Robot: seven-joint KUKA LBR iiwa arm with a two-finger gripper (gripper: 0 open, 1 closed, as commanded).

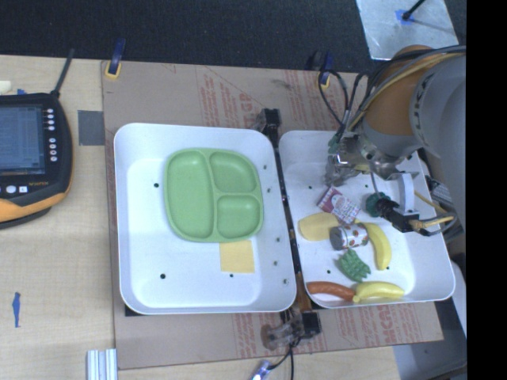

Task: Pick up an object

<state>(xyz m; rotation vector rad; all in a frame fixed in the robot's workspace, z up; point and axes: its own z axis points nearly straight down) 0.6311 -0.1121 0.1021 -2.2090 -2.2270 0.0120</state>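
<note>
The tool (342, 167) hangs low over the far part of the shallow white right bin (428, 271); whether it grips anything cannot be told. Just nearer than the tool in that bin lies a small red-and-white packet (339, 205), then a pale yellow slice (316, 227), a small dark can (349, 237), a yellow banana (381, 245), a green leafy piece (353, 266) and a red sausage (330, 290).

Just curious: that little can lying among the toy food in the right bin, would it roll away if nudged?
Probably. The can seems to lie on its side, so its round body may roll. Neighbours, like the banana, might stop it.
</note>
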